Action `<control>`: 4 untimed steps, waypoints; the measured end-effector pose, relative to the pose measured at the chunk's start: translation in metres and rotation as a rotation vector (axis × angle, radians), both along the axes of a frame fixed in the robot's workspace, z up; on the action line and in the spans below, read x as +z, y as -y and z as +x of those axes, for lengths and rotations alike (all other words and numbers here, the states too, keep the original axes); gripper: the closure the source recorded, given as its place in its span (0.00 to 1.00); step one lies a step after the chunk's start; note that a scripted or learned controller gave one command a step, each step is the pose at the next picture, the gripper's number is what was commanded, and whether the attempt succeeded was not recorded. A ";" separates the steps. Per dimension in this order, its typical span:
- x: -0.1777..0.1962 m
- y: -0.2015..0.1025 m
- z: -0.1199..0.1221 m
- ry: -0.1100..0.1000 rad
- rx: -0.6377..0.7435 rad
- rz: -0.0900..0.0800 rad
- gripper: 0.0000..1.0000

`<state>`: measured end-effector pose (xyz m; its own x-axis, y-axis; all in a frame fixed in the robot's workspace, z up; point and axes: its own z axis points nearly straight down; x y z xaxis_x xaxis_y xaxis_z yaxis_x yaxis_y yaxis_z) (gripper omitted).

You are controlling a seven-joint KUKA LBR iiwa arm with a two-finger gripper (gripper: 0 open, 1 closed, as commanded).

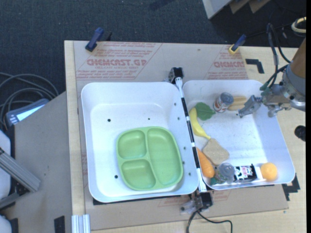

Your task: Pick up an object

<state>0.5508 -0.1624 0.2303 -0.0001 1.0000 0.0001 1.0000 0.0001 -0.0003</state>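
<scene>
The right bin (277, 130) holds several objects. A yellow banana (196, 125) and a green leaf (205, 111) lie along its left side. A small can (223, 102) and a tan roll (238, 102) sit near its far wall. A slice of bread (216, 152), a carrot (206, 165), a clear cup (225, 172), a black-and-white box (245, 172) and an orange (268, 171) lie along the near end. My gripper (257, 108) hangs over the bin's far right part, just right of the roll. It is open, with nothing between its fingers.
The left bin (97, 110) holds a green divided plate (148, 158). A black divider rail (187, 130) runs between the bins. Cables hang at the right by the arm (296, 81). Bare white floor lies in the right bin's middle.
</scene>
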 end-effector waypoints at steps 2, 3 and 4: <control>-0.124 -0.032 0.096 0.000 0.000 0.000 0.00; -0.112 -0.008 0.106 0.003 0.000 -0.002 0.00; -0.016 0.000 0.096 0.004 0.000 -0.002 0.00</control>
<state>0.6469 -0.1620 0.2138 -0.0002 1.0000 -0.0014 1.0000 0.0002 0.0036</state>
